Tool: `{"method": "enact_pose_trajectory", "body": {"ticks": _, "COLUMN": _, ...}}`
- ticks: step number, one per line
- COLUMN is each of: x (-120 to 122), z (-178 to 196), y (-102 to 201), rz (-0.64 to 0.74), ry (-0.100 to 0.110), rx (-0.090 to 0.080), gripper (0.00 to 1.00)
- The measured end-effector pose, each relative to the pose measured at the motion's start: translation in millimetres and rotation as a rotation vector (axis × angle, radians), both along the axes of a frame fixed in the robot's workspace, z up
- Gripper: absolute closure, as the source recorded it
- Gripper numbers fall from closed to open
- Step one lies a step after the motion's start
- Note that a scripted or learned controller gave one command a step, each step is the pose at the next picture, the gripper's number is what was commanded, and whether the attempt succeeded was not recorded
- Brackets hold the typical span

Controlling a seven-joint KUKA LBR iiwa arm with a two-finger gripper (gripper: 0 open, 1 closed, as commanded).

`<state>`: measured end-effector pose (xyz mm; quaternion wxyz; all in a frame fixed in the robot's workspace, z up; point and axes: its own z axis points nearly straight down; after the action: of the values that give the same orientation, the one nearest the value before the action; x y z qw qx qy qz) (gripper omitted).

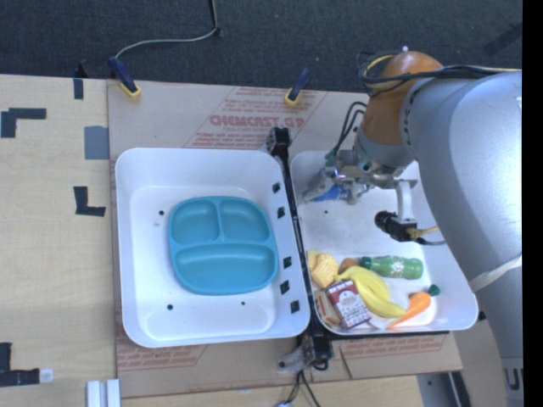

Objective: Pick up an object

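The hand (339,185) hangs low over the far end of the right shallow white bin (454,312), beside the divider; whether it is spread or closed I cannot tell, and something blue shows at its tip, too blurred to name. Toward the near end of that bin lie a green plastic bottle (393,267), a yellow banana (372,289), an orange carrot (413,306) and a small red-and-white carton (348,303). Left of that bin, the other white bin (136,227) holds a blue sectioned tray (223,244).
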<state>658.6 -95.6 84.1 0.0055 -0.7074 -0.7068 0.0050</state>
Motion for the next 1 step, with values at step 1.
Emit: {"method": "enact_pose_trajectory", "body": {"ticks": 1, "x": 5.8, "z": -0.4, "y": -3.8, "rz": 0.000, "ry": 0.008, "rx": 0.001, "gripper": 0.00}}
